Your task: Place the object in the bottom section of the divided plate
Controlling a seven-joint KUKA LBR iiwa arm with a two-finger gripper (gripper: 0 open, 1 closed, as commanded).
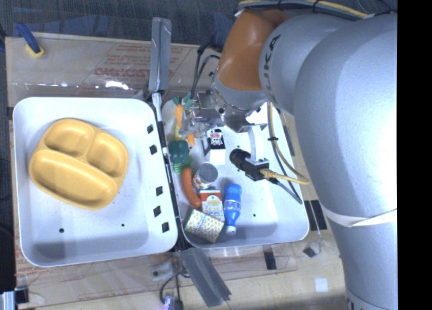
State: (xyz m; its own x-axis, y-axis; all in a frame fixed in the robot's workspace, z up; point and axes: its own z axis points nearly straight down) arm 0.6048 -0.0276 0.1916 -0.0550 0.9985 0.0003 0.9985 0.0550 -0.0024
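The yellow divided plate [77, 162] lies in the left bin [40, 248], glossy, with three rounded sections. The gripper [191, 118] sits low over the right bin [287, 224] (among a blue bottle [231, 209], a carrot [190, 188]); finger state: cannot tell.

Yellow divided plate [77, 163]: three sections, lies flat in left bin, upper-left part, long bottom section toward lower left. Object to place: cannot tell which among clutter in right bin.
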